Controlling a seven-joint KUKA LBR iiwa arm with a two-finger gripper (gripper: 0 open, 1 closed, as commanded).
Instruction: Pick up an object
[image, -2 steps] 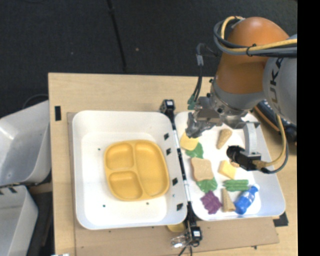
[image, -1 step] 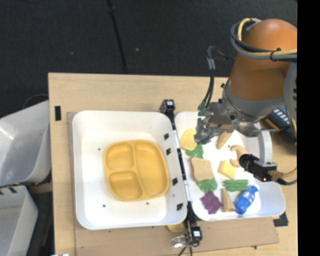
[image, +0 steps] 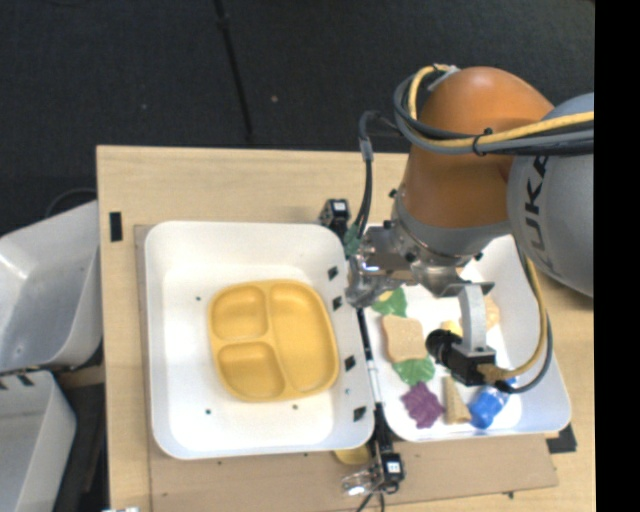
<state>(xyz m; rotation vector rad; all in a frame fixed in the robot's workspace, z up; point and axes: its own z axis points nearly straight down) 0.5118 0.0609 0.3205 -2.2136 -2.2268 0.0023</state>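
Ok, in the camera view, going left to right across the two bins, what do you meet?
Left bin's rim → yellow divided plate → divider between the bins → purple toy → blue toy → right bin's rim. The tan slice, green pieces and tool overlap, so I leave them out.

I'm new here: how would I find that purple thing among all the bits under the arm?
Start at the right-hand white bin, the one the arm reaches over. Look along its near edge, just right of the divider between the two bins. The purple object lies there, below a green piece and left of a blue one; it is the one purple, knobbly-edged item.
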